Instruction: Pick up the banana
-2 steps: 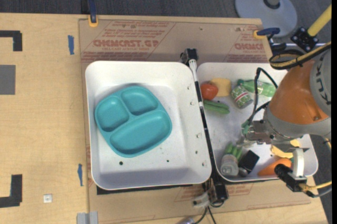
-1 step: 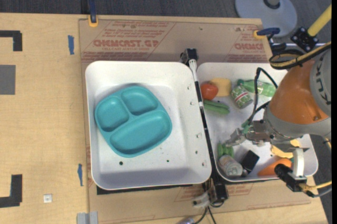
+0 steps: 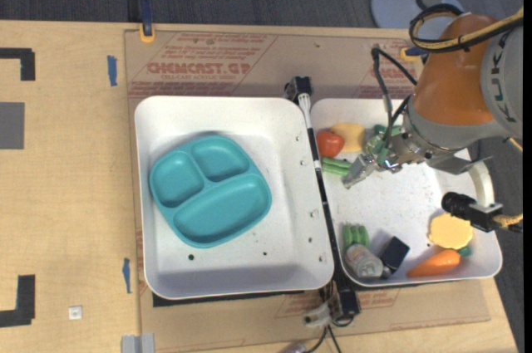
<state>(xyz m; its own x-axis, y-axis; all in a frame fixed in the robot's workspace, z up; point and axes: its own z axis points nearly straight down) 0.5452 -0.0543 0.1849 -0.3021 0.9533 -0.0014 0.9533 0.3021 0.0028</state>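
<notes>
The banana (image 3: 350,134) is a yellow piece lying at the far left corner of the right bin (image 3: 490,264), next to a red tomato (image 3: 330,144). Its right end is hidden behind the gripper's body. My gripper (image 3: 359,171) hangs low in the right bin, just in front of and to the right of the banana, its tip pointing down and left near a green vegetable (image 3: 336,167). Nothing shows in its grasp.
A teal divided plate (image 3: 209,189) lies in the left bin (image 3: 150,260). At the right bin's near side are a carrot (image 3: 434,262), a yellow round item (image 3: 450,232), a black block (image 3: 393,252), a grey can (image 3: 364,262) and a green item (image 3: 356,236). The arm (image 3: 453,85) overhangs the far right.
</notes>
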